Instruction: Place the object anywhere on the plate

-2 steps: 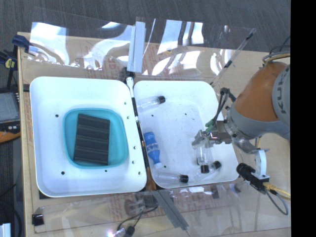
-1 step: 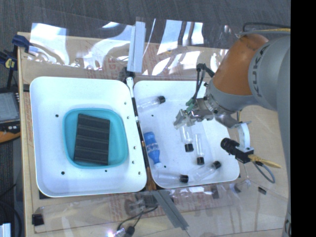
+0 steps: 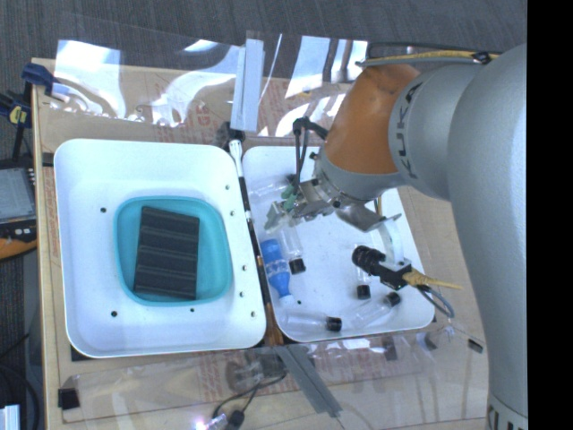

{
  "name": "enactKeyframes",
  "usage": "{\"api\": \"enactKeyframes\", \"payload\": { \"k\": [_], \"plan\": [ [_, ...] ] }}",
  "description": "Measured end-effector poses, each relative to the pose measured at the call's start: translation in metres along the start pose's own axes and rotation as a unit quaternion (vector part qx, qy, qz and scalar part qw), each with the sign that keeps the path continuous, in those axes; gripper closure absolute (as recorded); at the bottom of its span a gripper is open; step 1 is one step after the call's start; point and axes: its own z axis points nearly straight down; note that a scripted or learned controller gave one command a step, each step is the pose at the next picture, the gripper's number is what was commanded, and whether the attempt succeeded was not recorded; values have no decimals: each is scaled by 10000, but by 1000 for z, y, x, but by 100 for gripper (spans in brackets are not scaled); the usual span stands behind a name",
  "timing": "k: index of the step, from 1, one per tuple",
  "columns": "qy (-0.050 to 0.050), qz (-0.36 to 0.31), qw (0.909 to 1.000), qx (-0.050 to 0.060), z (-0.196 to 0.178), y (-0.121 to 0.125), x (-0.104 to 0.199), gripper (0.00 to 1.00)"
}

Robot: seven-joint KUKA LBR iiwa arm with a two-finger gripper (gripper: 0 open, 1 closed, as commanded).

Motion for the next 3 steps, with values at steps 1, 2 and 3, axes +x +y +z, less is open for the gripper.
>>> {"api": "enactKeyframes", "payload": {
  "k": [1, 2, 3],
  "plan": [
    [-16, -1022, 9948, -21, -1, 41, 77, 100],
    [-16, -1022, 9948, -21, -1, 41, 76, 0],
    [-6, -1055, 9944, -2, 0, 18, 24, 0]
  ]
}}
